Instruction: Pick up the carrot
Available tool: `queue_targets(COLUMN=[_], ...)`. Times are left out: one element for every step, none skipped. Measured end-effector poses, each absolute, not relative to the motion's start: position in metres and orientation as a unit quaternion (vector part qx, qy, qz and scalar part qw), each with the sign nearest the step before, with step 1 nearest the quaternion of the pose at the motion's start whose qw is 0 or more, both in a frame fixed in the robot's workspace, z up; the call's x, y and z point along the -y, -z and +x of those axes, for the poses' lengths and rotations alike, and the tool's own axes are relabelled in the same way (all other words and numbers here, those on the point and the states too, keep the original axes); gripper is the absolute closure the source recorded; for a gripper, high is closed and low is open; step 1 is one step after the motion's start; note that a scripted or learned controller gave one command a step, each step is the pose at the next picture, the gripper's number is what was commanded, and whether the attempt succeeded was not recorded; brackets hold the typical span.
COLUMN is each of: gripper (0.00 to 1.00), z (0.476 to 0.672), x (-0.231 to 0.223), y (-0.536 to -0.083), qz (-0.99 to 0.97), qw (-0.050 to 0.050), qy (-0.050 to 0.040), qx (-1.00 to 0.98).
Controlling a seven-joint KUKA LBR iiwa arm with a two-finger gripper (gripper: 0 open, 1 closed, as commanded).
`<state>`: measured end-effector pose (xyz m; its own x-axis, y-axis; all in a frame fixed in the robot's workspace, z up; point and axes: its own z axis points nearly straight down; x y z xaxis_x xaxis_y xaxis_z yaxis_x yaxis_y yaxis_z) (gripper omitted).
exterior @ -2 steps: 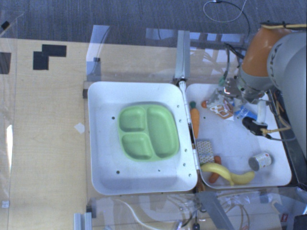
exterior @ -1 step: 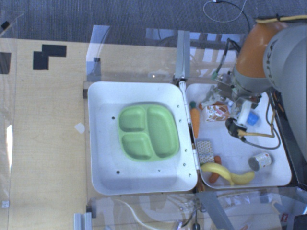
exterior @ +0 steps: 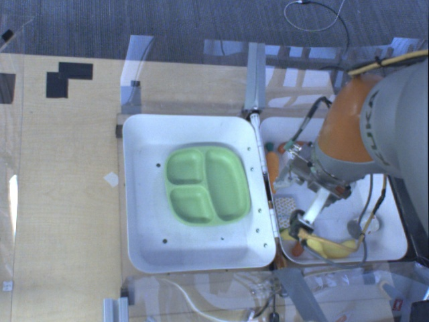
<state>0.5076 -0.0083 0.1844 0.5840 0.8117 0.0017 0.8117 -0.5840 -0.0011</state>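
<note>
Arm overhead, I cannot tell my claw's state; carrot, nine o'clock, hugs the bin wall, risking a slip.

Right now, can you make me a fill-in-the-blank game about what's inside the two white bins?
1. The white bin holding the green plate is on the view's ____ side.
2. The green plate has ____ compartments.
3. The carrot lies in the other bin, on the view's ____ side.
4. The yellow fruit in that same bin is a ____.

Missing words: left, three, right, banana.
</note>
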Motion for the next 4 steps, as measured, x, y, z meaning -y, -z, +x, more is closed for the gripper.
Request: queue_targets(gripper=[1.0, 1.0, 1.0, 1.0], z=[0.488, 0.488, 0.488, 0.49], x=[0.029, 0.104, 0.062, 0.112], y=[-0.21, -0.236, -0.228, -0.23], qz=[-0.913, -0.886, -0.708, -0.531], qw=[0.0, -0.001, -0.001, -0.003], qy=[0.0014, 0.0014, 0.0014, 0.0013], qx=[0.408, 0.463, 0.706, 0.847])
